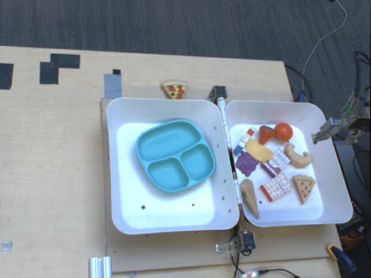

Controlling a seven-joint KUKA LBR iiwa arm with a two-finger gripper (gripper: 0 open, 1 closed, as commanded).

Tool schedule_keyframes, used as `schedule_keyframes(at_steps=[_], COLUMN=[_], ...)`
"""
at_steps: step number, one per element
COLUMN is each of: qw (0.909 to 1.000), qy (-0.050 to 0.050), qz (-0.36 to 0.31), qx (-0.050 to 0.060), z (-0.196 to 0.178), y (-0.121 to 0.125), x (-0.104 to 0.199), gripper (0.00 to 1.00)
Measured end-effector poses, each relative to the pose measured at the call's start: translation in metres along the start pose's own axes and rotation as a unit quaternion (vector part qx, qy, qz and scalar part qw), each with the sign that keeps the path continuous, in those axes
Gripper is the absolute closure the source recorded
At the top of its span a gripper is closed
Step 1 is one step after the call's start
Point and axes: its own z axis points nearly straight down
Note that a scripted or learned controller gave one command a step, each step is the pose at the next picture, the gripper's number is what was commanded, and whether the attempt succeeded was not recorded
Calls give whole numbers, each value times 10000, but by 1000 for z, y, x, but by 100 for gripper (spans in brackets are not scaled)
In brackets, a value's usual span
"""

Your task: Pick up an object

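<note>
Claw [324,133] seen at right bin's [333,213] right rim; grip state cannot be told. Croissant [297,154] lies just left, apart.

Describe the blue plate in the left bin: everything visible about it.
The blue plate is a light turquoise divided dish, seemingly smooth plastic, with rounded corners and three compartments: one large toward the far side, two smaller toward the near side. It lies flat, turned at an angle, on the floor of the left bin, nothing in it.
</note>
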Motion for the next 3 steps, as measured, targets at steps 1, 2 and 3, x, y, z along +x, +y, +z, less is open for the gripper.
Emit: schedule_keyframes(at_steps=[1,2,3], qw=[10000,10000,10000], qy=[12,4,7], qz=[9,2,-5], qx=[20,-13,-6], z=[170,158,111], y=[-18,-16,14], x=[-2,-2,58], gripper=[0,100,100])
